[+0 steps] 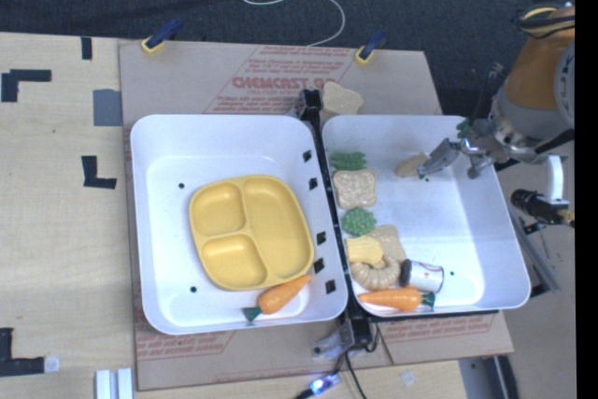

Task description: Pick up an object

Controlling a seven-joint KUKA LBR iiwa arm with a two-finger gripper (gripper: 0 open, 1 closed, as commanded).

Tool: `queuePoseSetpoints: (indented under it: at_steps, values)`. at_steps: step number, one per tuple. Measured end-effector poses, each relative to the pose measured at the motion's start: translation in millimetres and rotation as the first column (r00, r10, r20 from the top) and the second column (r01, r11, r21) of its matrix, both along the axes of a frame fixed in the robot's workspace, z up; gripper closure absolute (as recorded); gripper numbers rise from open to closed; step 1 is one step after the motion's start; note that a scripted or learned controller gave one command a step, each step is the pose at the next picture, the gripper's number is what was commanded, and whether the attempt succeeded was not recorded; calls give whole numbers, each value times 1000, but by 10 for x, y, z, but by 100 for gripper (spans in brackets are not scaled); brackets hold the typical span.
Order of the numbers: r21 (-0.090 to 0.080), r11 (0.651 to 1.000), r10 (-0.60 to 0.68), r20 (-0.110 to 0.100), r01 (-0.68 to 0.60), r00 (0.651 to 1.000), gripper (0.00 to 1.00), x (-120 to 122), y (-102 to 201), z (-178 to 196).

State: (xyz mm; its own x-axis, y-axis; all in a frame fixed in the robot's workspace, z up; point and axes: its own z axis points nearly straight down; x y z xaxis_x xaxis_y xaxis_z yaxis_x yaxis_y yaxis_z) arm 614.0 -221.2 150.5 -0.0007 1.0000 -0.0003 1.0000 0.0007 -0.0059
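My gripper (432,165) hangs over the far middle of the right bin (486,229), reaching in from the right. A small tan piece (408,167) lies right at its tip; whether it is gripped is not visible. Along the right bin's left side lie several toy foods: a green leaf (348,161), a beige cracker (355,188), a green broccoli (358,221), a yellow wedge (364,249), a curled tan piece (374,274), a silver can (423,276) and an orange carrot (392,299).
The left bin (159,201) holds a yellow divided plate (250,231) and a second carrot (282,293) at its near edge. A tan block (341,98) sits on the cardboard behind the bins. A white cable (280,0) loops at the back.
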Motion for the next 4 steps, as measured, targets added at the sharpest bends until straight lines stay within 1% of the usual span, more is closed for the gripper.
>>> queuePoseSetpoints:
  at_steps: [1, 2, 3, 4]
  values:
    - [0, 1000, 2, 1, -2, 1000, 0, 28, 4, -443]
    - [-2, 1000, 3, 4, -3, 1000, 0, 30, 19, -672]
    - [-3, 1000, 4, 7, -4, 1000, 100, 42, 22, -550]
    - [0, 1000, -1, 8, 1, 1000, 100, -34, 16, 37]
